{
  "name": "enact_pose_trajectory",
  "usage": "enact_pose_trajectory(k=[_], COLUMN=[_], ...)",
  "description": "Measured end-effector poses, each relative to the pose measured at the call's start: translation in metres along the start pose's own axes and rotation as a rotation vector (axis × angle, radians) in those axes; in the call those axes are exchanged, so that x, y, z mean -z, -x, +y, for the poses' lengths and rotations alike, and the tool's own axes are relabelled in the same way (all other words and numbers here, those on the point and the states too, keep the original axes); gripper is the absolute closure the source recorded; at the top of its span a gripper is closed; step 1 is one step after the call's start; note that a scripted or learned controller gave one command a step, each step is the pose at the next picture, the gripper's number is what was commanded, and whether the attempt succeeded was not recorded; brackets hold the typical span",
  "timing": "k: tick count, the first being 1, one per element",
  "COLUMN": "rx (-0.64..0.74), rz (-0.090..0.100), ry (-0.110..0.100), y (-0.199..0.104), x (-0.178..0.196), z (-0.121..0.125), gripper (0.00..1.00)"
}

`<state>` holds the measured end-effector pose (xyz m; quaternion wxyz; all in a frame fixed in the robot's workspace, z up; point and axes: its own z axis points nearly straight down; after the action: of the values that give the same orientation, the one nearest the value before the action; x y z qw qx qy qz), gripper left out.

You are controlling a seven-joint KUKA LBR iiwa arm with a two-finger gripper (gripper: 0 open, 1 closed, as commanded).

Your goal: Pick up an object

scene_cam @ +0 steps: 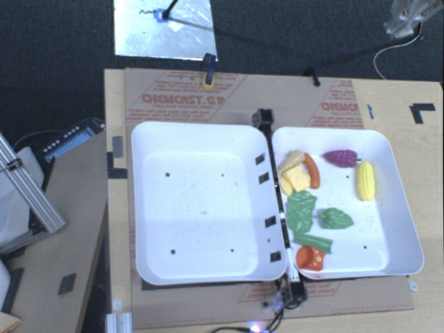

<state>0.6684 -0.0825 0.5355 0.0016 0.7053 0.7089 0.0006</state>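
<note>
The right bin (pixel 399 207) holds several toy foods. A purple grape bunch (pixel 340 158) and a yellow corn cob (pixel 365 180) lie toward its far right. Against the left wall lie a beige bread piece (pixel 291 161), a yellow cheese block (pixel 295 180) and an orange carrot (pixel 313 171). Nearer the front are a green leaf (pixel 300 210), a green pepper (pixel 336 218), a green pod (pixel 313 241) and a red pepper (pixel 310 257). My gripper (pixel 409 9) hangs at the top right corner, far beyond the bins and high above the dark floor, with nothing seen in it.
The left bin (pixel 139 186) sits beside the right one, joined by a black clipped divider (pixel 274 200). Both rest on cardboard (pixel 180 97). A shiny metal plate (pixel 163 19) lies at the back. An aluminium rail (pixel 28 186) stands on the left.
</note>
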Motion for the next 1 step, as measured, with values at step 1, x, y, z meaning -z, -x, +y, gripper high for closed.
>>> enact_pose_trajectory(k=[1], rx=[-0.004], rz=[0.000], ry=[-0.001], y=[0.0024], x=[-0.0002], z=[-0.0024], gripper=[1.00])
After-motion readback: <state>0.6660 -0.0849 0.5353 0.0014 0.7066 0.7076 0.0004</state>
